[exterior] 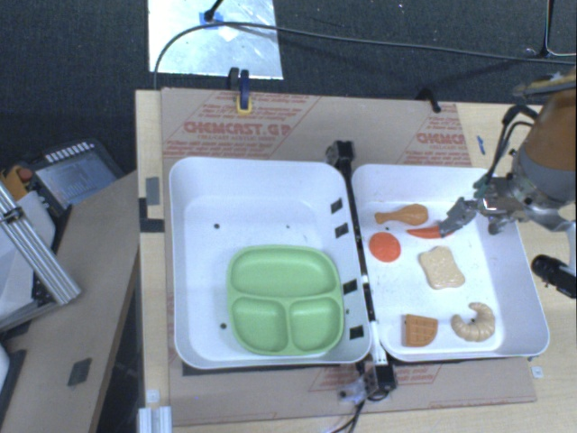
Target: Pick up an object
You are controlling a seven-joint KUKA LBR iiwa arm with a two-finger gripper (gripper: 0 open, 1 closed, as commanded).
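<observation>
Left bin (194, 197): green tray (286, 298). Right bin (514, 282): six food toys; my gripper (457, 216), state unclear, meets perhaps the red pepper (424, 233).

A single fixed camera sits high above the cardboard-covered surface (297, 115), looking down at a slant from its near edge. It stands far enough back to take in both shallow white plastic bins (194, 197), side by side, with dark floor beyond.

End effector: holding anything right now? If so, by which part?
Cannot tell. The end effector sits at the right end of the red chili in the right bin, but no grip on it is visible.
</observation>
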